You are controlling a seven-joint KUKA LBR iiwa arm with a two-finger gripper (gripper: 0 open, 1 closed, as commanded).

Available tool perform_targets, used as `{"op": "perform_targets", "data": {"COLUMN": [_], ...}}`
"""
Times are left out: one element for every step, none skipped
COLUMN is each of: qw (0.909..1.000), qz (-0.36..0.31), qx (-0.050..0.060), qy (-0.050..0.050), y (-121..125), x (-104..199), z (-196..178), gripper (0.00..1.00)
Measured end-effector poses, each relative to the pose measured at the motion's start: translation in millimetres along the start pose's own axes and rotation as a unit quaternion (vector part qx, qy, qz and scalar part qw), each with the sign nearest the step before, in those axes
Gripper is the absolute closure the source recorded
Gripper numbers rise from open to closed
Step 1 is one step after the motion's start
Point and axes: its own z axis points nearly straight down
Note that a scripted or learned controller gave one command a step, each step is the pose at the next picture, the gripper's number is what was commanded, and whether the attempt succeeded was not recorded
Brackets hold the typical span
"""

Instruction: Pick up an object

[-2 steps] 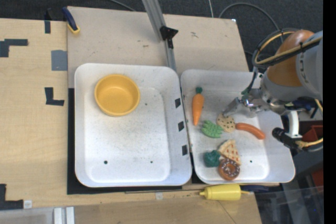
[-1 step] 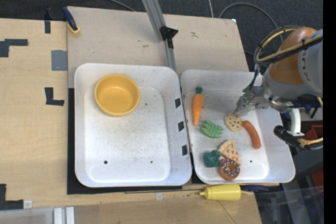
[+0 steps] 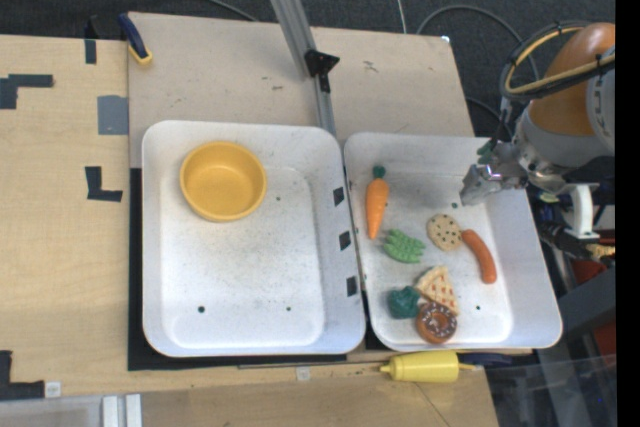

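Two white bins side by side on the bench, toy food in the right one.
Jaws (image 3: 476, 191) hang over the right bin's (image 3: 530, 315) upper right corner; whether they are parted, I cannot tell. Carrot (image 3: 376, 204), cookie (image 3: 443, 231) and sausage (image 3: 479, 255) lie apart from them; a yellow bowl (image 3: 223, 179) sits in the left bin (image 3: 240, 315).
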Motion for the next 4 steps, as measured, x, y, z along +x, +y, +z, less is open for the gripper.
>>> {"op": "perform_targets", "data": {"qw": [1.0000,1.0000,1.0000,1.0000], "qz": [0.000,0.000,-0.002,-0.003], "qx": [-0.001,-0.001,0.002,0.003], "qy": [0.000,0.000,0.001,0.002], "y": [5,7,1,-6], "x": [2,2,53,111], "z": [-63,-110,-115,-100], "gripper": [1.00,1.00,1.00,1.00]}}
